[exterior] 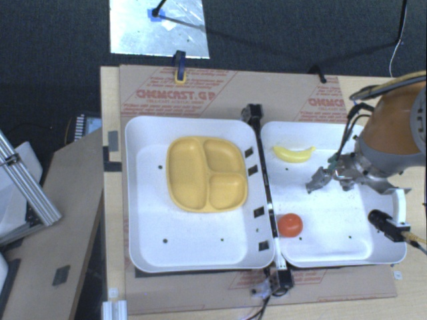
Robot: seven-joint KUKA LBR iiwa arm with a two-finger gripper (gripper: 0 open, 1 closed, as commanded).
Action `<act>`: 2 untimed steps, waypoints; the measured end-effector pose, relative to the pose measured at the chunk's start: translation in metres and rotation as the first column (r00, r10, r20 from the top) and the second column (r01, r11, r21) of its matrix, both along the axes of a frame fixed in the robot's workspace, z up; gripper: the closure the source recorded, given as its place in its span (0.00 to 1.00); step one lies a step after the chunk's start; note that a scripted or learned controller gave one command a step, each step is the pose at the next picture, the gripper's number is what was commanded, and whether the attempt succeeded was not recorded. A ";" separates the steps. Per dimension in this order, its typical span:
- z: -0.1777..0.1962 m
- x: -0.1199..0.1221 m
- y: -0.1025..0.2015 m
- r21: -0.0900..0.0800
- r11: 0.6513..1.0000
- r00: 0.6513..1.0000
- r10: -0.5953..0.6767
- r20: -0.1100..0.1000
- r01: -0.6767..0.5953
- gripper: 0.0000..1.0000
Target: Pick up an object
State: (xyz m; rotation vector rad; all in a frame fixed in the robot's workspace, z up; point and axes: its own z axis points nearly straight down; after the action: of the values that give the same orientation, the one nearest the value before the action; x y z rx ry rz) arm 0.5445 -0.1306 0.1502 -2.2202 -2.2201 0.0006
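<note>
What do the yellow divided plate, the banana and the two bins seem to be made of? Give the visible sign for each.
Divided plate: probably moulded plastic; even yellow colour, rounded compartments, soft sheen.
Banana: likely a plastic toy; flat uniform yellow, no spots, though it is too small to be sure.
Left bin and right bin: seemingly thin formed plastic; smooth white surface, rounded corners.

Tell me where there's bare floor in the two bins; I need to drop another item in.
Left bin: bare strips in front of and left of the yellow divided plate, which takes up its middle. Right bin: open floor from the orange ball across to the far wall. It is crowded near the banana, with the gripper beside it.
</note>
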 end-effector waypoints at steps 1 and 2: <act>-0.060 -0.006 0.004 0.000 1.000 1.000 0.000 -0.001 0.000 0.00; -0.047 -0.004 0.003 -0.002 1.000 1.000 0.000 0.003 0.000 1.00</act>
State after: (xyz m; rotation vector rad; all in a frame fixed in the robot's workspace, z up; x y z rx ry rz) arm 0.5402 -0.1272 0.1035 -2.2229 -2.2225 -0.0012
